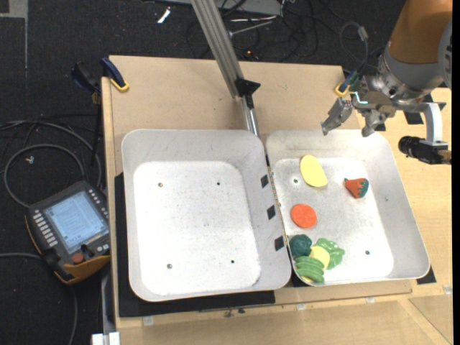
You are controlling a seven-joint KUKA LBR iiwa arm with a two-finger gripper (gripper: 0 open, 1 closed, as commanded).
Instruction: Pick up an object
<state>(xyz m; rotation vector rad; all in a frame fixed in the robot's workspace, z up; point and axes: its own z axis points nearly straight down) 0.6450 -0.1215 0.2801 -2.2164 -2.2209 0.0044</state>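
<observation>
The right bin (402, 228) holds a yellow oval piece (313, 171), a red strawberry-like toy with a green top (356, 187), an orange round disc (303, 215), and a cluster of green and yellow toys (316, 256) at the front. My gripper (353, 119) hangs above the back rim of the right bin, its two fingers spread apart with nothing between them. It is behind the yellow piece and the strawberry, apart from both.
The left bin (144, 149) sits beside the right one, joined by a divider with black clips. A metal pole (223, 45) slants in from the back to the bins' junction. A teach pendant (68, 225) lies off the bench at left.
</observation>
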